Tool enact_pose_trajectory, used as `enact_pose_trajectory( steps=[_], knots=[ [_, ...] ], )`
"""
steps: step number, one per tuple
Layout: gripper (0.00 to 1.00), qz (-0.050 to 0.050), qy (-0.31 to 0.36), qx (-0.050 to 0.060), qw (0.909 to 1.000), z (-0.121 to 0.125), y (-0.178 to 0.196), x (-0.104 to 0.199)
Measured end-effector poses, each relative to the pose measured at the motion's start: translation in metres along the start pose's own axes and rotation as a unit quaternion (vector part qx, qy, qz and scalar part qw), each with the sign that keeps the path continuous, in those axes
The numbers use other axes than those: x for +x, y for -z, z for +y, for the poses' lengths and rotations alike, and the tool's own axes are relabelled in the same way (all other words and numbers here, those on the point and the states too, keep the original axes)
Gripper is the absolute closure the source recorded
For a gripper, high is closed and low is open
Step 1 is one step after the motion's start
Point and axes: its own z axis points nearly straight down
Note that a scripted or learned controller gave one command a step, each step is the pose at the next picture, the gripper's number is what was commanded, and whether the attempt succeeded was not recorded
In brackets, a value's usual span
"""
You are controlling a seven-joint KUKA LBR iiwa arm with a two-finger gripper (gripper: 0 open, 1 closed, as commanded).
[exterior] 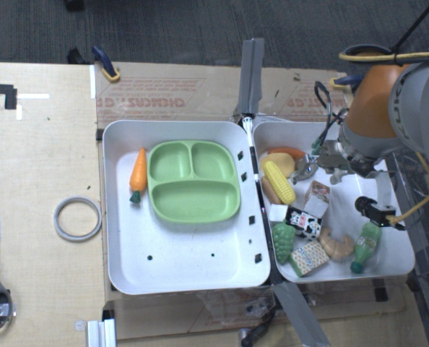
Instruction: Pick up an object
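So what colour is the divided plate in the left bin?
Light green plate, plain in the camera view.

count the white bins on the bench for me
2. The left bin holds a green divided plate with a carrot beside it; the right bin holds a heap of toy food under the arm.

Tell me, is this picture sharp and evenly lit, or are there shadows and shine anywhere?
Camera view: lighting is soft and fairly even. The green plate and carrot in the left bin look crisp, with faint shadows at their edges. The left bin's white floor shows a mild sheen, no harsh glare. The arm looks slightly soft, and the small items under it in the right bin are harder to make out.
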Motion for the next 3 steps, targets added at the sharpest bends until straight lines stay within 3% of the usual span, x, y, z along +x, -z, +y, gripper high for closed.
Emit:
enact_pose_trajectory(
  steps=[1,2,3],
  knots=[
    [0.00,0.001,0.018,-0.002,0.9998,0.053,-0.016,0.029],
    [0.00,0.000,0.119,-0.001,0.9929,0.039,-0.017,0.025],
    [0.00,-0.001,0.215,-0.002,0.9765,0.054,-0.017,-0.018]
  ],
)
